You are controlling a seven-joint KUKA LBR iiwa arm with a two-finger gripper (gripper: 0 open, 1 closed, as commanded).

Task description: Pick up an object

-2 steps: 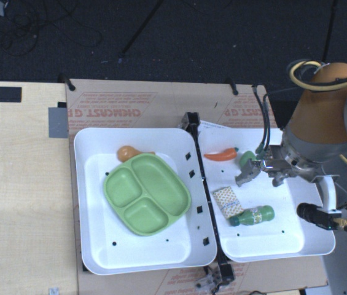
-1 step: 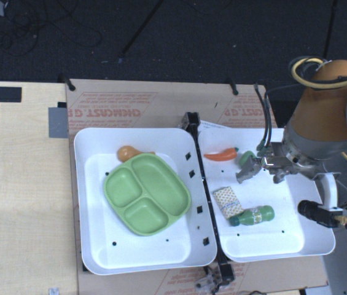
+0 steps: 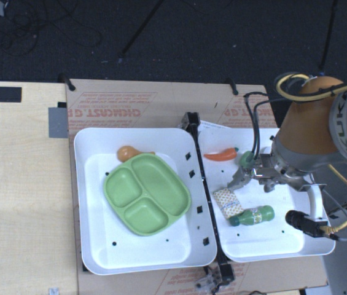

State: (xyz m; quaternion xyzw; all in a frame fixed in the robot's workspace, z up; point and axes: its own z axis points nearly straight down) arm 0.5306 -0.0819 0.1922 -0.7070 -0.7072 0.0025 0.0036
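Arm enters from the right, grey body with the orange band over the right bin. Gripper sits low in that bin, near its middle. Metal linkages and cables crowd the wrist, and the finger ends are not resolved against them; cannot tell how far the gripper is opened, nor whether anything is between its tips. Nothing is seen lifted off the bin floor.

Count, right bin: four loose items.
- One green bottle, lying on its side, long axis running roughly left to right with a slight tilt. Dark cap end toward the divider, lower left; pale label around the middle. It lies just below the gripper, apart from it.
- One patterned packet, small, white with a checked print, touching or just beside the bottle's cap end.
- One orange carrot-shaped toy, long axis near horizontal, green tip toward the right, near the far wall of the bin.
- One small green object, just right of the carrot and partly hidden by the wrist hardware; kind not identifiable.

Count, left bin: two items.
- One green divided plate, three compartments, resting flat and turned at a diagonal.
- One orange round object, tucked at the plate's far-left rim, touching or just beside it.

Two bins, side by side on a cardboard sheet, with a black divider strip between them.
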